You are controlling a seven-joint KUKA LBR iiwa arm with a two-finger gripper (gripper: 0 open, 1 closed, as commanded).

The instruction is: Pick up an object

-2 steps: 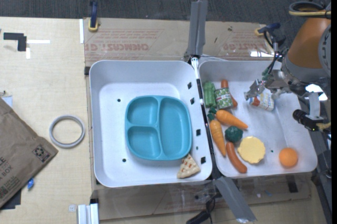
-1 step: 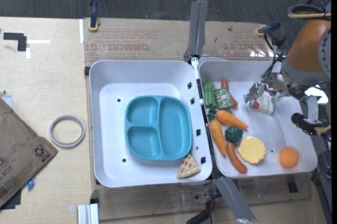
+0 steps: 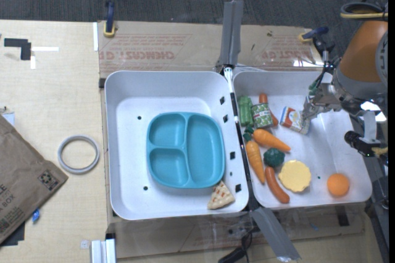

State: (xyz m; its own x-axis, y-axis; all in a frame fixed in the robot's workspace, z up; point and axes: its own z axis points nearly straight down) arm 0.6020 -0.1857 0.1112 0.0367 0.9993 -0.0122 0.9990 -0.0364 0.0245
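Observation:
The right bin (image 3: 345,132) holds toy food: a small red and white carton (image 3: 295,120), a green can (image 3: 261,115), a green pickle (image 3: 245,112), two carrots (image 3: 270,139) (image 3: 255,160), a dark green broccoli (image 3: 273,158), a red sausage (image 3: 277,184), a yellow disc (image 3: 294,176) and an orange (image 3: 337,184). My gripper (image 3: 310,108) hangs low at the carton's right end, touching or just above it. The grey arm with its orange band (image 3: 361,55) comes in from the right.
The left bin (image 3: 123,132) carries a teal divided plate (image 3: 185,149) and a pizza wedge (image 3: 221,197) at its front right corner. A tape ring (image 3: 78,153) and a cardboard box (image 3: 18,181) lie on the bench to the left.

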